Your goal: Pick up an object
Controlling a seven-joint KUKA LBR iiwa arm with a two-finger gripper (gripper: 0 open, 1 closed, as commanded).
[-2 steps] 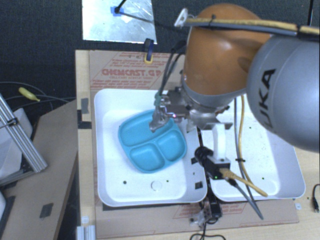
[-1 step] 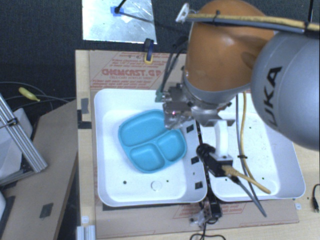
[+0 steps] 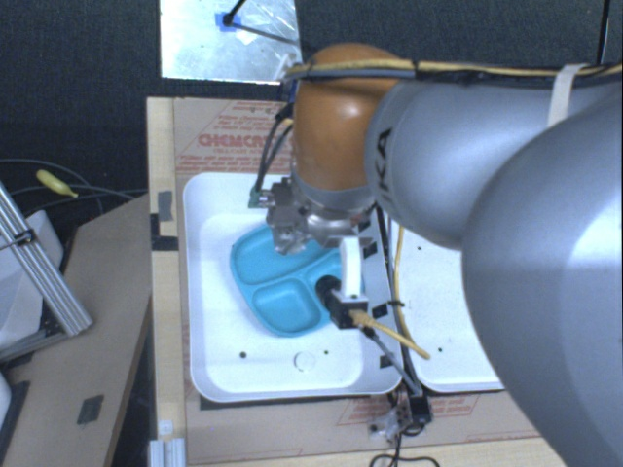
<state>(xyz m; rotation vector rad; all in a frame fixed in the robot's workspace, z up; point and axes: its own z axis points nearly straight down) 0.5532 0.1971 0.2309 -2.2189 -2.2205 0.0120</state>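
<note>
Down on the surface (image 3: 117, 261), in the left bin (image 3: 209, 358), jaws (image 3: 292, 233) poised right over the blue divided tray (image 3: 277, 285), gap impossible to tell, presumably lining up a grab.

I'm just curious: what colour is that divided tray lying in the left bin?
Light blue; the divided tray shows best in the camera view, partly under the arm.

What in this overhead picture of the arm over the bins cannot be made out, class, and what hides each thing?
- Gripper fingers: in the camera view, the wrist and orange band cover them, so open or shut is unknown.
- Blue divided tray: its right part is hidden under the gripper; contact cannot be judged.
- Right bin: largely covered by the grey arm.
- Left bin: small marks on its floor are too small to identify.
</note>
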